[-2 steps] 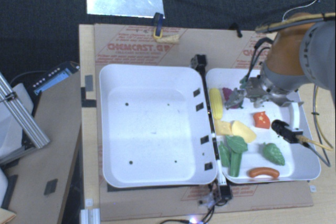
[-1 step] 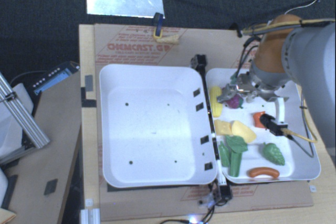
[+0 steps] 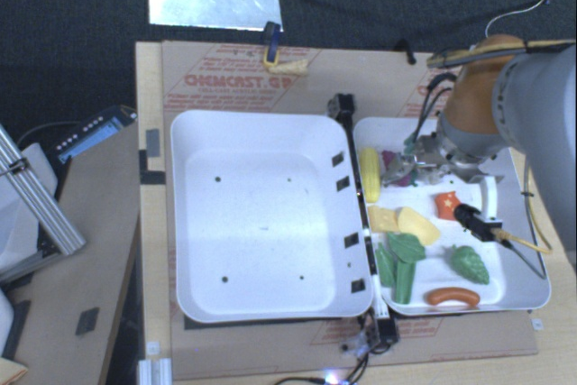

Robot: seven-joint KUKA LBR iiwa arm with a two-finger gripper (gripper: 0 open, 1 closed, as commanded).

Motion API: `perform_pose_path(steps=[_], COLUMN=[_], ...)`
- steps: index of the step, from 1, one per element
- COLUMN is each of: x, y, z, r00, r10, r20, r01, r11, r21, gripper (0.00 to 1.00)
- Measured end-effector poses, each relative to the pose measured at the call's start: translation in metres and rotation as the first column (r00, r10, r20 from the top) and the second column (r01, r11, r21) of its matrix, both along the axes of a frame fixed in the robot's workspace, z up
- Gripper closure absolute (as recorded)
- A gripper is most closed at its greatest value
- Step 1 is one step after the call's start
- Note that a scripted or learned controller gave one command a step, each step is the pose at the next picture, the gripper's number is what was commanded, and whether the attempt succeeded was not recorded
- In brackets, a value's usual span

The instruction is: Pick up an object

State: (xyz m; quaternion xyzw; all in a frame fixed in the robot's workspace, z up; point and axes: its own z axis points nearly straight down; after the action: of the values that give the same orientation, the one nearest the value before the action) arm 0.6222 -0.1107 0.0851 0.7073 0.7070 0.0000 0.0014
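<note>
Your gripper [image 3: 403, 169] is down in the right bin [image 3: 532, 284], just beside the purple toy [image 3: 391, 163] near the corn cob [image 3: 370, 174]. Looks like the reaching step; next you'd close and lift.

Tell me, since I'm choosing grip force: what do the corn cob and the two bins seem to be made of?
Corn cob: likely moulded plastic, a toy; uniform yellow with a slight sheen. Left bin and right bin: probably thin formed plastic; smooth glossy white with rounded corners.

Grey arm from right, gripper [image 3: 403, 169] lowered
</note>
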Motion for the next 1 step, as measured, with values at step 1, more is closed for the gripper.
perform_pose_path(steps=[1], x=[0.0491], y=[0.0212], z=[0.0025], r00=[1.000], r10=[0.003], r20=[0.008], r01=[-0.003], r11=[1.000], r21=[-0.008], gripper=[0.00])
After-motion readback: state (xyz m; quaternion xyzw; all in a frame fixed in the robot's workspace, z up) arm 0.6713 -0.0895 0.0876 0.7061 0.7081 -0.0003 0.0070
